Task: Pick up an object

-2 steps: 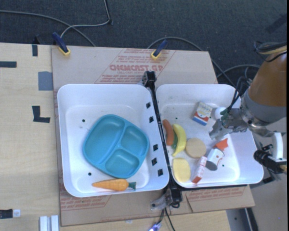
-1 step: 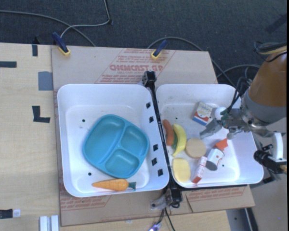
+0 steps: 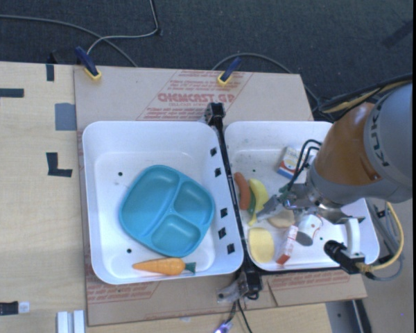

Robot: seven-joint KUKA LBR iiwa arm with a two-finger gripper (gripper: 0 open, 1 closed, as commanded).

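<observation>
My gripper (image 3: 272, 207) is low in the right bin (image 3: 347, 134), at its left-middle. It hovers over a cluster of small items: a yellow banana (image 3: 258, 193), an orange-red piece (image 3: 240, 188) beside it, and a tan piece (image 3: 282, 220) just below the gripper. The gripper tip sits against the banana's lower end; contact is unclear. Nearer the front lie a pale yellow piece (image 3: 261, 244) and a red-and-white tube (image 3: 289, 244). A small white, blue and orange box (image 3: 288, 160) rests toward the back. The arm's wrist hides the bin's right part.
The left bin (image 3: 97, 186) holds a blue divided plate (image 3: 168, 209) and an orange carrot (image 3: 162, 267) near its front wall. A black divider with clips (image 3: 224, 186) runs between the bins. Cables and two clamps lie beyond the bins' far edge.
</observation>
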